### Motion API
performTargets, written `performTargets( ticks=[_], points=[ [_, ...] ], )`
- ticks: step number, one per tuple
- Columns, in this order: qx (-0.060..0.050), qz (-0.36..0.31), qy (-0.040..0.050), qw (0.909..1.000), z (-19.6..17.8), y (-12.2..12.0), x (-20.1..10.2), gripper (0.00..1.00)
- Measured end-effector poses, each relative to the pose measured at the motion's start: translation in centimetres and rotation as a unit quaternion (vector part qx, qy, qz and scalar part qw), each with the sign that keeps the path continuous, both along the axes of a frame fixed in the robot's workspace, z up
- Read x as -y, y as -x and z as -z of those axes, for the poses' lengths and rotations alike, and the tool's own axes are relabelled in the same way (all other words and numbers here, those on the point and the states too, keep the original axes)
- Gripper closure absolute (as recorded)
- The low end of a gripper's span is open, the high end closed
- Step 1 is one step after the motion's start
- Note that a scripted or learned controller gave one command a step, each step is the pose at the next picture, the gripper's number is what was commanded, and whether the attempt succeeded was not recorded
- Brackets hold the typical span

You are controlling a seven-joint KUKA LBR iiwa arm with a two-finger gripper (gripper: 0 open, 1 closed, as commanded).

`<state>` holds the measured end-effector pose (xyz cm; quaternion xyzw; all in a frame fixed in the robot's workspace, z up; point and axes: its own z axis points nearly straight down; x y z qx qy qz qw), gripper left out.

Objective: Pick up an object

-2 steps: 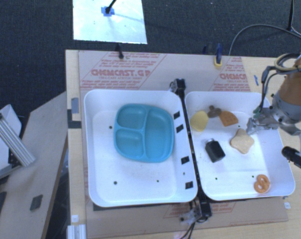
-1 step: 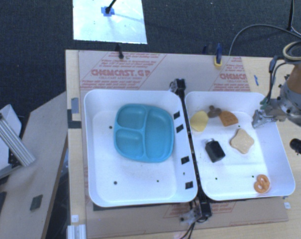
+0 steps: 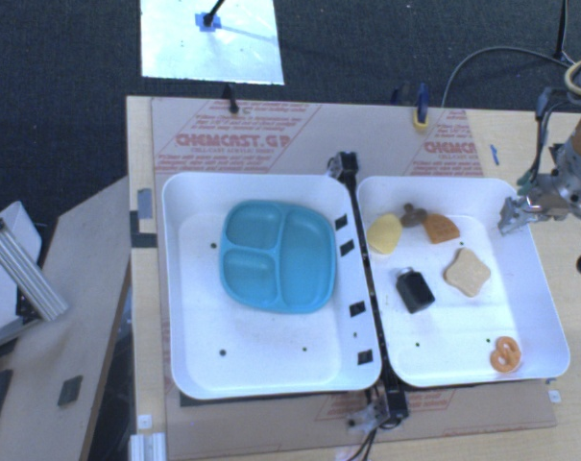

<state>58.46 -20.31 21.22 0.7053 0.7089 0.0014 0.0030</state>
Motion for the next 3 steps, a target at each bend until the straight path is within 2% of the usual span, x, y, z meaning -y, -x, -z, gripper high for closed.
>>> performTargets(
  ticks=[1, 3],
  points=[
    [0.000, 0.000, 0.0002, 1.0000, -5.4, 0.9, 0.0, 1.00],
    [-0.003, -0.002, -0.0017, 1.0000, -6.0, 2.5, -10.0, 1.00]
  ],
)
